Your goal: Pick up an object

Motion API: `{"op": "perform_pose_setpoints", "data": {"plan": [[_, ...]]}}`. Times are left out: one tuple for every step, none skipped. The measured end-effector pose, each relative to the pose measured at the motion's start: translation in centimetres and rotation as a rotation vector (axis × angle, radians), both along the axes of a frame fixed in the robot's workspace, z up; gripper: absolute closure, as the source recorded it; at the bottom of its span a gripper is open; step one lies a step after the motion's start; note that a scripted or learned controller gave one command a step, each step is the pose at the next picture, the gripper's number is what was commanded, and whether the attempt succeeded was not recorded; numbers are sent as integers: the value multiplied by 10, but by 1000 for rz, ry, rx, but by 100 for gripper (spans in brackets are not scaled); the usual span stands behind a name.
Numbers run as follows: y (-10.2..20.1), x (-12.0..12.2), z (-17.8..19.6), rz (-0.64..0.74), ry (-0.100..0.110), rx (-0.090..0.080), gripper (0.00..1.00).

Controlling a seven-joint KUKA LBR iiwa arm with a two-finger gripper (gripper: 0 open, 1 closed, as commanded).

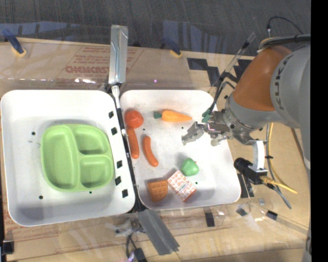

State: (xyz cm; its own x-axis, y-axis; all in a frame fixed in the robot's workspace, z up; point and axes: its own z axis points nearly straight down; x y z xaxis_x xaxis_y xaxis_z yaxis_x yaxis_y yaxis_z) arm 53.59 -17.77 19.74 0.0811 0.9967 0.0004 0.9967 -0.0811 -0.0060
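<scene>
Objects are lying in the right bin (pixel 221 192) in front of you. Going left to right: a green divided tray (pixel 76 156) is sitting in the left bin (pixel 16 201); then a tomato (pixel 133 118), two sausages (pixel 132 142) (pixel 150 150), a waffle (pixel 158 190), a carrot (pixel 174 115), a patterned carton (pixel 181 185) and a green pepper (pixel 189 167). The gripper (pixel 190 135) is hovering just above the pepper and below the carrot, its fingers spread narrowly, gripping nothing.
</scene>
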Motion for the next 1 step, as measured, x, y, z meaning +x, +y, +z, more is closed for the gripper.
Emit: {"op": "perform_pose_setpoints", "data": {"plan": [[81, -7, -70, 59, 0, 1, 0]]}}
